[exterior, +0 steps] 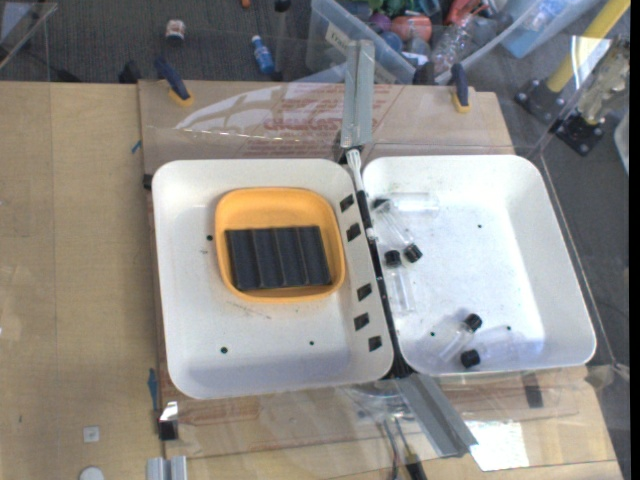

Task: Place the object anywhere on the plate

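An orange plate point(232, 210) with rounded corners lies in the upper middle of the left white bin point(190, 338). A black ridged rectangular block point(278, 258) rests flat on the plate, covering most of its floor, with its ridges running front to back. Nothing touches the block.
The right white bin point(520, 258) holds several small clear vials with black caps point(402, 254), some near its left wall and some near its front point(468, 340). A metal bar point(357, 93) runs between the bins. A tub of toys point(440, 8) stands beyond the bench.
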Motion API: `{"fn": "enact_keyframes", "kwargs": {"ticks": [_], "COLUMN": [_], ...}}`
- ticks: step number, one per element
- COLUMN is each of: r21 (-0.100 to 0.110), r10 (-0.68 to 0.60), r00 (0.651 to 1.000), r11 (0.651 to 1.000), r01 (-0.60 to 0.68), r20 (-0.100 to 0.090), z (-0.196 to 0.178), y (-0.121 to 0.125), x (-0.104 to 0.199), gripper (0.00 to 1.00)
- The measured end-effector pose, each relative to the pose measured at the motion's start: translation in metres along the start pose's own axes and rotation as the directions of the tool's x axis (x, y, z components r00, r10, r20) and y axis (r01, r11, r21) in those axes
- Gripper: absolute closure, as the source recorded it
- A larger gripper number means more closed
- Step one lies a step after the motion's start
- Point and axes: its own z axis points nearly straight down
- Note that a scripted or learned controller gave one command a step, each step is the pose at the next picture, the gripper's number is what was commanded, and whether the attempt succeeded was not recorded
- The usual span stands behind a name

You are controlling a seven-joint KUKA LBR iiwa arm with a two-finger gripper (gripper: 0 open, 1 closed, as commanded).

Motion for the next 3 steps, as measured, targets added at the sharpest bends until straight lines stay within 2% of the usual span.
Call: {"fn": "enact_keyframes", "kwargs": {"ticks": [1,2,3], "r21": [0.002,0.002,0.003], "r10": [-0.350,-0.686,-0.801], "r00": [0.937,0.728,0.599], "r11": [0.937,0.728,0.599], "r01": [0.350,0.686,0.801], "r20": [0.005,0.005,0.005], "z": [0.000,0.000,0.000], "y": [-0.033,-0.029,-0.029], "x": [-0.013,-0.025,-0.025], "gripper": [1.00,1.00,1.00]}}
